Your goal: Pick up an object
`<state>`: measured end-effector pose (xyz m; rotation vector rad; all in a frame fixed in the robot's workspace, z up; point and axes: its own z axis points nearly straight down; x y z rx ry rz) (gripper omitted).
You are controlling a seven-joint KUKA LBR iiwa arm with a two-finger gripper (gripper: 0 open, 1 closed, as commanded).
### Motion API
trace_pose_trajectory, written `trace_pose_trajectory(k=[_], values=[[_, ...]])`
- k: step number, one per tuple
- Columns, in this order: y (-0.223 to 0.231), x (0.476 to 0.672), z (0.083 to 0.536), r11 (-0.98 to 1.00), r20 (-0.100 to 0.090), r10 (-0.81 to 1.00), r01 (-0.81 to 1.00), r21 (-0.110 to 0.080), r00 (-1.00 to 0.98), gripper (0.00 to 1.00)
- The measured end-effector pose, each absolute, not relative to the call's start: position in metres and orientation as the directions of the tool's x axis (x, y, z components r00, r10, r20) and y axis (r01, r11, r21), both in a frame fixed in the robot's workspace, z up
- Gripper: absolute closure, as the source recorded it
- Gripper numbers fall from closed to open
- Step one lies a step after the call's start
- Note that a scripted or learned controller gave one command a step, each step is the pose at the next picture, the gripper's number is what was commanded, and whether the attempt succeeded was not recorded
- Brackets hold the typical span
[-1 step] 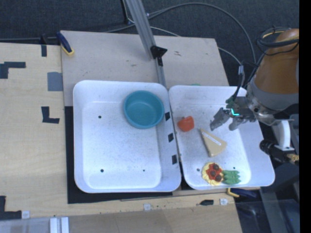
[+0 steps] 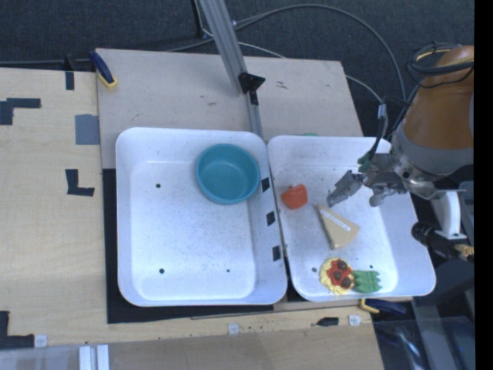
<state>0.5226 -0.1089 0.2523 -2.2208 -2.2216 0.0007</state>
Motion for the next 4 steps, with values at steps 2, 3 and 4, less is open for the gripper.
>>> trace_pose_trajectory(k=[2,3,4], values=[[-0.109,0.534,0.143,0.000,0.001,1.000,1.000,-0.005,0.000,0.00],[-0.110,0.535,0.094,-0.001,-0.003,1.000,1.000,0.004,0.001,0.00],[-0.110,0.536,0.105,0.000,-0.002,1.000,1.000,0.005,0.000,1.00]])
